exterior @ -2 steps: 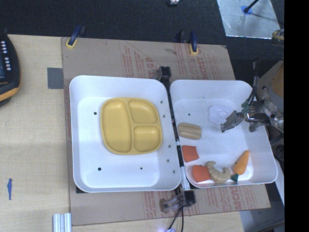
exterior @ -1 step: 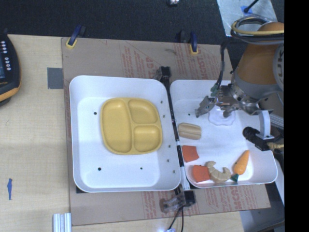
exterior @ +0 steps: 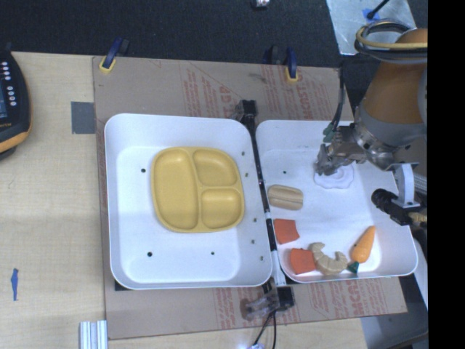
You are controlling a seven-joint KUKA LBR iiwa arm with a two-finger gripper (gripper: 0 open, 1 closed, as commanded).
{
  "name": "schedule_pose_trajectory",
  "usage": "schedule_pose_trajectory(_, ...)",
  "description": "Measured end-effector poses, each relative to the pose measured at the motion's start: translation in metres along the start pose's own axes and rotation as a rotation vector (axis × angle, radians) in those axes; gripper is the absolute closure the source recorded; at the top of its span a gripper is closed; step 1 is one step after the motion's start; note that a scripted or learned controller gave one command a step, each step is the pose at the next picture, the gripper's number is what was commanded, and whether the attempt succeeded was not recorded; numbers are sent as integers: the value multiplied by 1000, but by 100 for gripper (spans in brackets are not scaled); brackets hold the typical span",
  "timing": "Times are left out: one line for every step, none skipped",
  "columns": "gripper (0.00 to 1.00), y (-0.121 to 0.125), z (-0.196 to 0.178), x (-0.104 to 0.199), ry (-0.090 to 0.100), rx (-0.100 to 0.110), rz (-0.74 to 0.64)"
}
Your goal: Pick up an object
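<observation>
Bench (exterior: 58,217), wooden, bearing a brown backing board on which two shallow white bins sit side by side. Left bin (exterior: 123,195), holding a yellow divided plate (exterior: 196,189) near its centre. Right bin (exterior: 385,267), holding every candidate for the pick. Arm (exterior: 392,97), grey with an orange band, entering over the right bin's far right corner. Gripper (exterior: 333,164), lowered over the far half of the right bin, directly above a small pale, translucent item (exterior: 336,179) that lies on the bin floor; whether the fingers are spread or closed, and whether anything sits between them, cannot be told from this angle. Bread roll (exterior: 285,197), tan, lying close to the right bin's left wall at mid-length. Carrot (exterior: 363,244), orange, tilted, near the near right corner. Two red-orange blocks (exterior: 286,230), one just nearer than the roll and one at the near left corner, the latter touching a beige curved piece (exterior: 328,259) along the near edge. The step in hand is judged to be the descent onto a target, probably the pale item. To do it well, the fingers should straddle the item squarely, reach the bin floor before closing, and lift straight up; a thin, flat object is likely to slip out, so a firm, centred closure matters.
</observation>
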State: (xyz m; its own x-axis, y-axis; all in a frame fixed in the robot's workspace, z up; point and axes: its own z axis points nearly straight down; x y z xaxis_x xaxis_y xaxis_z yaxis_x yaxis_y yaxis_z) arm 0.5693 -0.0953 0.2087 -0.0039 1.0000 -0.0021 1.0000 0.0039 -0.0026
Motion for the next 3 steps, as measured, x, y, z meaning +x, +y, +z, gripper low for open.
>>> schedule_pose_trajectory(100, -7, 18, 65, 4, 5, -7)
schedule_pose_trajectory(0, -7, 17, 61, 2, 1, 1)
schedule_pose_trajectory(0, -98, 15, 13, 1, 9, 7)
